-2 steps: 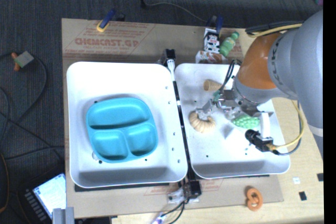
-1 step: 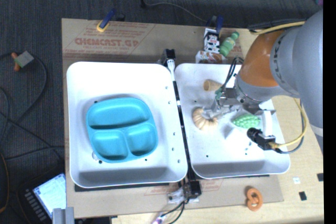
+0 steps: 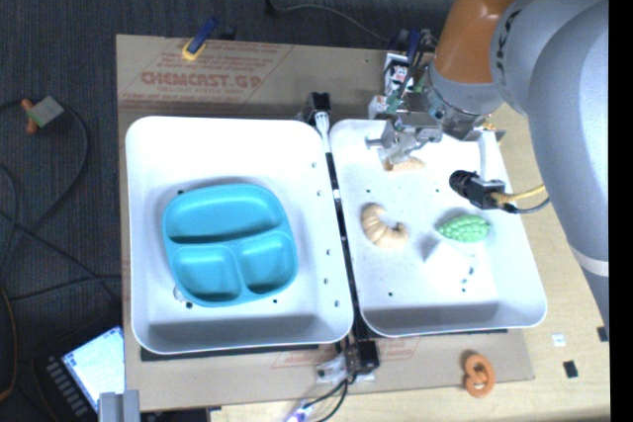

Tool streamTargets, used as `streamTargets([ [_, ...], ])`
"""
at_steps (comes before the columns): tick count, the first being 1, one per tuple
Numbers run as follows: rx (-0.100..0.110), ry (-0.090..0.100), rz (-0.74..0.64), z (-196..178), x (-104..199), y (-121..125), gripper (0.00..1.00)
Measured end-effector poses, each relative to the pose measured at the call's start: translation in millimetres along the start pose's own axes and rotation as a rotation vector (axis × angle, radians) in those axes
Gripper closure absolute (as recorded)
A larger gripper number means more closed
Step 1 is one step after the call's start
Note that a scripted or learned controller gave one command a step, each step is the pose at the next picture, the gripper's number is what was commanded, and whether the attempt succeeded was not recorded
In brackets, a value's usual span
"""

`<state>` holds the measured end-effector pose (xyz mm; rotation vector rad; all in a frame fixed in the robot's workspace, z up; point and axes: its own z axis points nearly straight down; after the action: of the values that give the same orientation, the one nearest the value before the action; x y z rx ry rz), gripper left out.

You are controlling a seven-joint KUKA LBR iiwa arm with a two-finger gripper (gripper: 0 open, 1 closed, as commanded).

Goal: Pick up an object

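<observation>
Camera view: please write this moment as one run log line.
gripper over right bin, far edge | tan piece just below it | croissant, green item loose | blue tray in left bin

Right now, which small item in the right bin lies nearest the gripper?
The tan rounded piece, directly under the gripper; the beige croissant-shaped piece and green bumpy piece lie farther.
</observation>
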<state>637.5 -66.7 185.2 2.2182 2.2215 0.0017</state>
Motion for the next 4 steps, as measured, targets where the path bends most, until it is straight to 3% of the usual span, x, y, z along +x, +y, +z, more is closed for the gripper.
streamTargets([
  [1, 0.003, 0.000, 0.001, -50.1, 30.8, -104.9, 1.00],
  [2, 0.003, 0.000, 0.001, -50.0, 30.6, -105.1, 0.00],
  [3, 0.004, -0.001, 0.004, 54.5, -69.6, -128.3, 0.00],
  [4, 0.003, 0.001, 0.001, -8.0, -43.9, -153.7, 0.00],
])
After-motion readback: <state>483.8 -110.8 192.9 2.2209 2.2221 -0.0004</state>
